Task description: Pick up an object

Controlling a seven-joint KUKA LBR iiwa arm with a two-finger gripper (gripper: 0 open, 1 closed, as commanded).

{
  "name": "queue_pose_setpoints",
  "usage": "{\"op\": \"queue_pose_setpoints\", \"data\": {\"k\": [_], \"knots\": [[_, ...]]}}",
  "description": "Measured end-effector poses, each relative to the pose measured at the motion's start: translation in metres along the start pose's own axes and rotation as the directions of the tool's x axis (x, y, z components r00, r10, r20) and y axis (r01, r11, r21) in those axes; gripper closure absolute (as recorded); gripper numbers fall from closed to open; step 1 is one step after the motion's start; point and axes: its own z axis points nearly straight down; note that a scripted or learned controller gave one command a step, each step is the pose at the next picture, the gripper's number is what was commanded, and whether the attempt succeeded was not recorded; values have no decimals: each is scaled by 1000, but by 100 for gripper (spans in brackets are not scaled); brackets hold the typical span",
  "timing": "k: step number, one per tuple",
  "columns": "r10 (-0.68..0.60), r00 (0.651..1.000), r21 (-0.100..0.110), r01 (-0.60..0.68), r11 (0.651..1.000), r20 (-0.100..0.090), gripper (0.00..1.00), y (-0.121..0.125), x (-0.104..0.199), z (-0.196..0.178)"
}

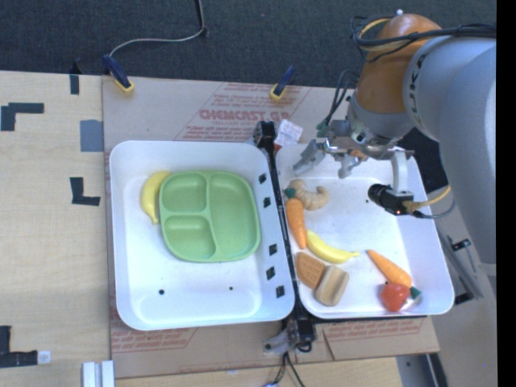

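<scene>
My gripper [328, 161] hangs over the far end of the right bin [427, 240], its two grey fingers spread open with nothing between them. Just below it lies a tan croissant-shaped piece [310, 197]. Down the bin's left side lie an orange carrot [297, 221], a yellow banana [326, 249] and two bread pieces [320, 276]. A second carrot [388, 267] and a red tomato [394, 297] sit at the near right corner.
The left bin [129, 240] holds a green divided plate [208, 214] with a yellow banana [150, 195] tucked at its left edge. A black divider [272, 216] runs between the bins. The arm's black cable fitting [389, 197] hangs over the right bin.
</scene>
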Motion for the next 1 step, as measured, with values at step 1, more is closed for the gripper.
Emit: {"op": "queue_pose_setpoints", "data": {"k": [1], "knots": [[0, 1000, -1, 0, 1000, 0, 0, 10, 20, 0]]}}
